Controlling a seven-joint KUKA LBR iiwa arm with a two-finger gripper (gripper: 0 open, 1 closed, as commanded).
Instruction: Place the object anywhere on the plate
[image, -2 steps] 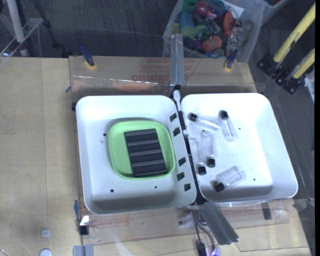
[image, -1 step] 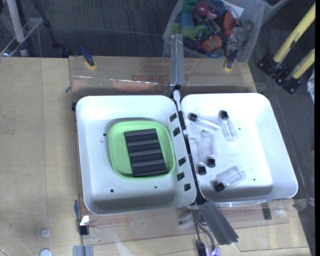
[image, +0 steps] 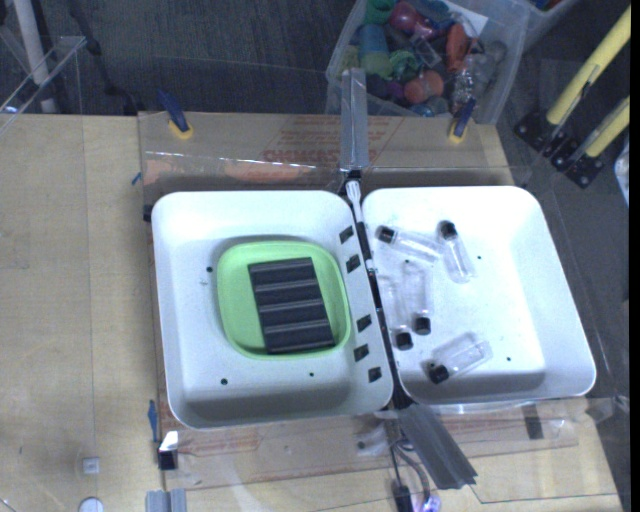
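Note:
A light green plate lies in the left white bin. A dark ribbed rectangular block rests on the plate, covering its middle. The right white bin holds several clear plastic vials with black caps: one near the top left, one upright-looking vial beside it, one in the middle, and one near the front.
A grey divider with black clips runs between the two bins. A clear box of colourful toys stands behind the bins. Blue clamps hold a plastic sheet at the back. Bare wooden bench lies to the left.

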